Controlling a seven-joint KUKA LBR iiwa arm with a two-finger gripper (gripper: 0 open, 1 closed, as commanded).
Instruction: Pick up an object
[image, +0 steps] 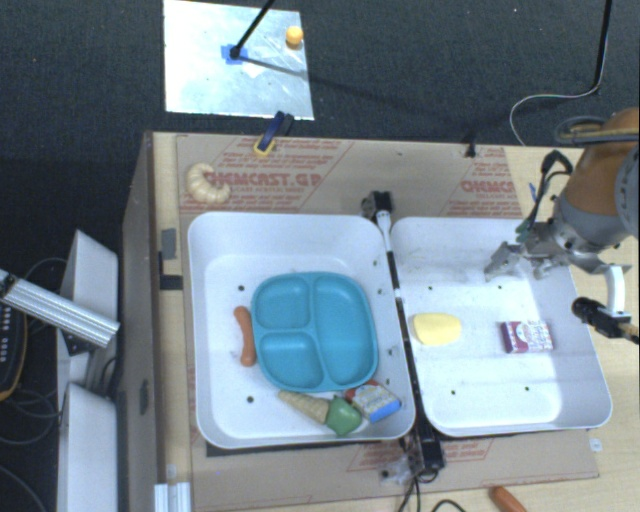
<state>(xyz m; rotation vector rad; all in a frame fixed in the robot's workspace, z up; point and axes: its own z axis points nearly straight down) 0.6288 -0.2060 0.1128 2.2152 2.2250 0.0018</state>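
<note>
While gripper (520, 255) hangs open, yellow obj (437, 328) lies well apart, lower-left.

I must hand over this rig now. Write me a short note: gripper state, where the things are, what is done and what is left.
Gripper: over the right bin's far right corner, holding nothing visible.
Right bin: yellow piece near the left wall, small red-and-white packet to its right.
Left bin: blue divided tray, orange sausage on its left, cone and small toys at its near edge.
Done: nothing picked. Left: grasp and lift one object.
</note>
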